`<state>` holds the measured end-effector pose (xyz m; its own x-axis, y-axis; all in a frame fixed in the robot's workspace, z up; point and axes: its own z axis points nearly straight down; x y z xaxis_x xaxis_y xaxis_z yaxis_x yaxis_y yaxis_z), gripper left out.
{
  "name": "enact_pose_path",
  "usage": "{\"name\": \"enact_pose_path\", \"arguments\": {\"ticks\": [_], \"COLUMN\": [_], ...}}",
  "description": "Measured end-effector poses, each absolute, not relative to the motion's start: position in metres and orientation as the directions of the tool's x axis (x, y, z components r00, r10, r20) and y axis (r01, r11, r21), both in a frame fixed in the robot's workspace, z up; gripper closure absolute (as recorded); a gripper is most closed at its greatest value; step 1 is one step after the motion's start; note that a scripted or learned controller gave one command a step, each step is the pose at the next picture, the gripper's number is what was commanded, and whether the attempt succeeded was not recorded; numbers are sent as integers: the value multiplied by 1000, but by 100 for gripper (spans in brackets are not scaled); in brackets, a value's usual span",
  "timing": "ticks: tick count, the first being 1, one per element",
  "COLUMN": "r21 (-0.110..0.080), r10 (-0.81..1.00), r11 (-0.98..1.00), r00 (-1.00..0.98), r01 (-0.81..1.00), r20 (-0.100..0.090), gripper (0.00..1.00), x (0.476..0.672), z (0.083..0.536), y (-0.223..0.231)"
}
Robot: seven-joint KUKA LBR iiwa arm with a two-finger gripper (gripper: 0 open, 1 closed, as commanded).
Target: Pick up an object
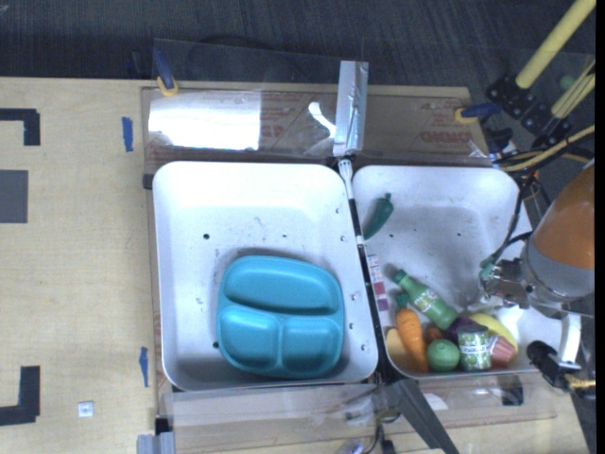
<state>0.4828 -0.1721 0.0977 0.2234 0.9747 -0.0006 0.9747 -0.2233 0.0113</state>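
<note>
- The claw (495,289) hangs at the right bin's (444,192) right side; whether it is open or closed I cannot tell.
- Just below and left of it lies a toy heap: green bottle (424,299), orange carrot (410,334), a green ball (443,354) (glossy), yellow banana (498,325).
- Far left sits a blue tray (281,317).

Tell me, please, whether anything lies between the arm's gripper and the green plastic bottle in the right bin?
Nothing visible blocks the green plastic bottle from above; an orange toy carrot lies beside it, and the gripper sits to its right.

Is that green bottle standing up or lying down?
Lying down: the green bottle rests on its side in the right bin, slanting across the toy pile.
</note>
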Motion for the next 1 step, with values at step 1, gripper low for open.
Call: {"name": "enact_pose_path", "arguments": {"ticks": [1], "r21": [-1], "r10": [978], "r11": [-205], "r00": [205], "r01": [979], "r20": [20], "gripper": [0], "x": [485], "z": [96], "y": [-158]}}
